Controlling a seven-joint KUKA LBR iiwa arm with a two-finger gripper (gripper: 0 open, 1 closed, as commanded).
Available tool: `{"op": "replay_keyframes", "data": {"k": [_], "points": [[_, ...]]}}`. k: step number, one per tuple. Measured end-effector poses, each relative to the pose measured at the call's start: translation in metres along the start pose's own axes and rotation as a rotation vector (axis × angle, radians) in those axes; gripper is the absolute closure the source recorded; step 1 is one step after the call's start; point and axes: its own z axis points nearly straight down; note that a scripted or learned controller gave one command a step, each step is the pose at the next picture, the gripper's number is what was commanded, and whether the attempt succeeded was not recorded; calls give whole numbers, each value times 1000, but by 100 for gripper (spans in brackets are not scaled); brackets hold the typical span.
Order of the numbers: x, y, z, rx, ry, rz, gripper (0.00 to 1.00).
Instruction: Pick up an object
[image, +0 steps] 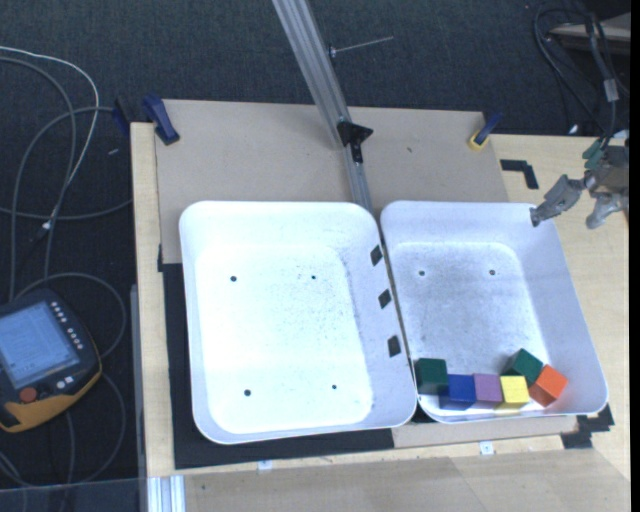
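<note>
1. Camera view: the gripper (578, 200) sits at the right edge of the frame, above the upper right corner of the right bin (560, 290). Its two fingers are spread apart with nothing between them.
2. Blocks lie in a row along the lower edge of the right bin, at the lower right of the frame: a green block (432, 374), a blue block (461, 389), a purple block (487, 387), a yellow block (513, 389) and an orange block (548, 384). A dark green block (525, 362) sits just behind the yellow and orange ones.
3. Each block touches or nearly touches its neighbour.
4. The gripper is well apart from the blocks.
5. The left bin (200, 300) fills the middle of the frame.
6. A handheld pendant (40, 355) lies at the left edge on the dark floor.
7. A blue clamp (160, 118) grips the bench's upper left corner, and a yellow clamp (484, 132) grips its upper right.
</note>
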Motion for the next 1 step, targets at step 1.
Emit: {"op": "replay_keyframes", "data": {"k": [1], "points": [[25,65,120,5,3,-1,0]]}}
